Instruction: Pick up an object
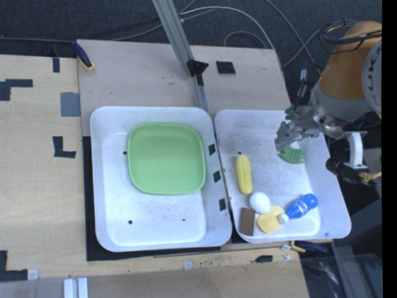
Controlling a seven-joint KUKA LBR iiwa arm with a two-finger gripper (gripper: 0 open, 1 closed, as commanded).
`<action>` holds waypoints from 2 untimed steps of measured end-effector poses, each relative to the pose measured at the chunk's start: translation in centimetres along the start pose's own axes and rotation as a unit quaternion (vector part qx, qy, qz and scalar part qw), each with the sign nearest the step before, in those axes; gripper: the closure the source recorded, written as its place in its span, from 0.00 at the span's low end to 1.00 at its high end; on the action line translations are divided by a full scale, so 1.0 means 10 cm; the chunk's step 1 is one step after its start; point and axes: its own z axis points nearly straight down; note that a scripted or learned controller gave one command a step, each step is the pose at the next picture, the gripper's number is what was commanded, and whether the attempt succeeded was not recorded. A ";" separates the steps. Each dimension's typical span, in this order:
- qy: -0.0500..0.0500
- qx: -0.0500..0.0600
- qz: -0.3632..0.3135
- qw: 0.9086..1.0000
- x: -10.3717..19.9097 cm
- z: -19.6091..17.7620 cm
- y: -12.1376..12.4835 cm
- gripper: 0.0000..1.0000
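The gripper (287, 140) hangs low in the right bin (329, 228), directly over a small green object (293, 155) at its 5 o'clock; whether it is open or closed I cannot tell. The green piece looks light and probably soft, best pinched across its middle. Further out at 7 o'clock lie a yellow corn cob (244, 174), a white egg (260, 201) and a blue bottle (301, 206).

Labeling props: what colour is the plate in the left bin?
Light green, plain, no pattern. The plate shows best in the camera view.
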 end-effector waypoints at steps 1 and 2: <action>0.000 0.000 0.000 1.000 0.50 -0.09 -0.02 1.00; 0.000 0.001 0.000 1.000 1.06 -0.01 -0.06 1.00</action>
